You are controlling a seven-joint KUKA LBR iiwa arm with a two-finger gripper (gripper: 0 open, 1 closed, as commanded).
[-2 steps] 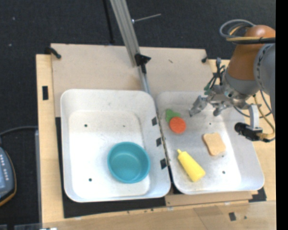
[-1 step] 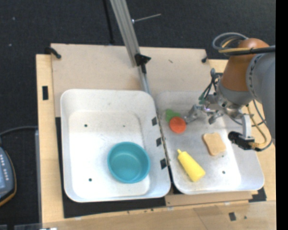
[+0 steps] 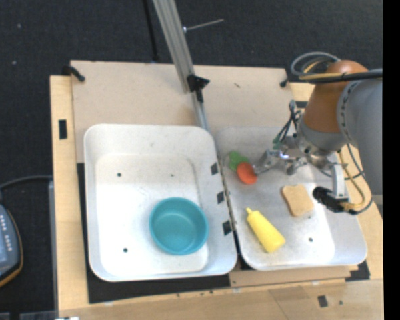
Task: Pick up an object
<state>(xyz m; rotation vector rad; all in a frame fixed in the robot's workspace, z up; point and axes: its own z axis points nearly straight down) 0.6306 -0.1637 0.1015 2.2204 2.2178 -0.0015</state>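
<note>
Two white bins are sitting side by side on the bench. The left bin (image 3: 107, 145) is holding one teal bowl (image 3: 179, 226). The right bin (image 3: 347, 245) is holding three items: one orange-and-green carrot toy (image 3: 243, 168), one yellow bottle (image 3: 264, 230) and one tan sponge (image 3: 298, 199). The gripper (image 3: 267, 161) is hanging over the right bin, just right of the carrot toy; whether it is parted, closed or touching the toy cannot be told here.

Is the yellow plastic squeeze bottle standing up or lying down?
Lying down: the yellow plastic squeeze bottle rests lengthwise on the right white bin's floor, nozzle pointing up-left.
</note>
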